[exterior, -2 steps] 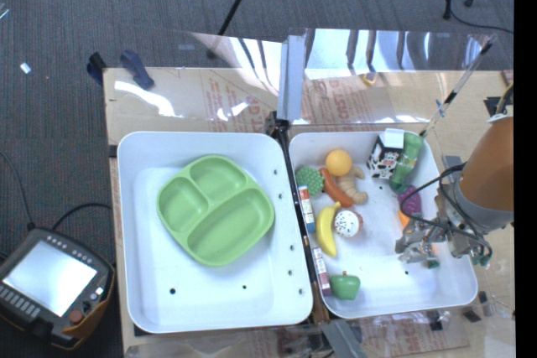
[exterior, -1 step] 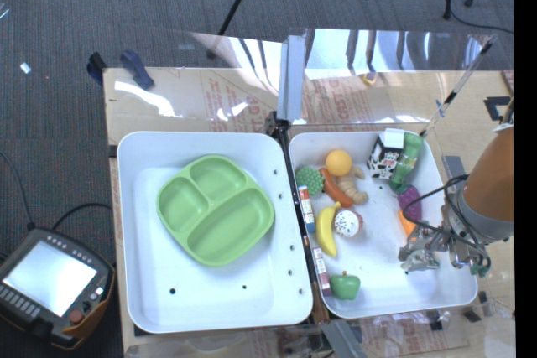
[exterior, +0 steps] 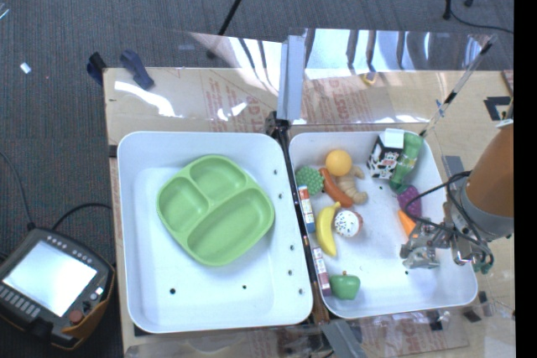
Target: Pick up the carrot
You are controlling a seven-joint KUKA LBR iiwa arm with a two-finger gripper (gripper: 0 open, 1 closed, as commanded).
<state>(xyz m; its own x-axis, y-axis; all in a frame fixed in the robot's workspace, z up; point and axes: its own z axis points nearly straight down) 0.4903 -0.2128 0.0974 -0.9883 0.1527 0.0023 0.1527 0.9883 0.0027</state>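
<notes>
Two white bins side by side on the counter (exterior: 210, 101). Left bin (exterior: 143, 264) carries a green divided plate (exterior: 216, 209), tilted a bit, sitting toward the bin's middle.

Right bin (exterior: 457, 285) has the clutter. Carrot (exterior: 407, 222) lies at the bin's 3 o'clock side, a small orange piece partly hidden by the arm's cabling, just under a purple item (exterior: 409, 199). Pincer (exterior: 421, 251) hovers just at 6 o'clock of the carrot, close to it, nothing seen between the fingers; whether the fingers are wide or narrow cannot be told, too blurred and cluttered. Arm (exterior: 495, 180) enters from 3 o'clock, orange band visible.

Other items in the right bin: orange ball (exterior: 339, 162) at 11 o'clock, green bumpy fruit (exterior: 310, 179) beside it, long orange-red piece (exterior: 338, 191) touching a tan piece (exterior: 357, 195), banana (exterior: 325, 230) along the 9 o'clock wall, white speckled ball (exterior: 346, 223) touching the banana, green apple (exterior: 345, 286) at 7 o'clock, black-and-white carton (exterior: 385, 154) and green bottle (exterior: 409, 157) at 1 o'clock.

Teach pendant (exterior: 52, 285) on the floor at far 8 o'clock.
</notes>
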